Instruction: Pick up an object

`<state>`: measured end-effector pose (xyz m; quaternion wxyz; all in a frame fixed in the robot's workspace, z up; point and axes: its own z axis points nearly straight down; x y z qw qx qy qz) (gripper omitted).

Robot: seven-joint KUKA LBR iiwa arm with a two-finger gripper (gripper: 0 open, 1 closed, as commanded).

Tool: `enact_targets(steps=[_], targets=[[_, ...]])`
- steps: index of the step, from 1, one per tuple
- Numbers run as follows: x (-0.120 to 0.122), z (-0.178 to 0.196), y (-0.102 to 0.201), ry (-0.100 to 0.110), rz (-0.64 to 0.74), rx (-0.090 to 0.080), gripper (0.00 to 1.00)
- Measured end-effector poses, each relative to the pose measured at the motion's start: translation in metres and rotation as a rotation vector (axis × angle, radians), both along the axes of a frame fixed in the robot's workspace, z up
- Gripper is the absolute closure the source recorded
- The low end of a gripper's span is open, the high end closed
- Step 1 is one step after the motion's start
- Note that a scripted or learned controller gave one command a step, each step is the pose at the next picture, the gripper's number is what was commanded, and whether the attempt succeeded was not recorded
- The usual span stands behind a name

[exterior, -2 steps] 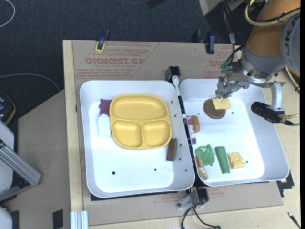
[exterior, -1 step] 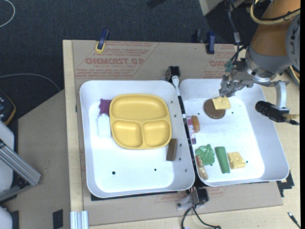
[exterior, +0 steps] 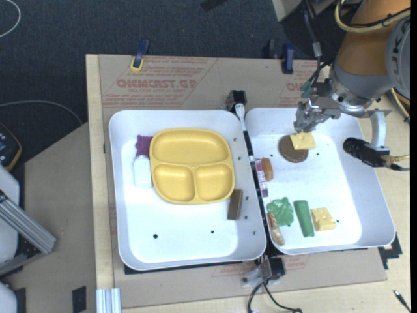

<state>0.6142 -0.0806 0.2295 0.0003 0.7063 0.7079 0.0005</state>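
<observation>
Camera view: yellow tray (exterior: pixel 192 165) in left bin (exterior: pixel 124 194)

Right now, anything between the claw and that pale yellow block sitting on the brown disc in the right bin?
Nothing visible. The claw hangs right at the pale yellow block, which lies on the brown disc in the right bin. The other pieces, such as the green stick, lie toward the near rim, away from it.

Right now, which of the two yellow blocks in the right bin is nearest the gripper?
The pale yellow block resting on the brown disc, just under the gripper. The other yellow block lies at the bin's near edge beside the green stick.
</observation>
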Motion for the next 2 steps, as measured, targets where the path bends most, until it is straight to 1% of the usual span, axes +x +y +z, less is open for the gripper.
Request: enact_targets(steps=[1,2], targets=[[0.001,-0.015,-0.008,0.005,-0.003,0.000,1.00],[0.014,-0.001,-0.004,-0.004,-0.001,-0.001,1.00]])
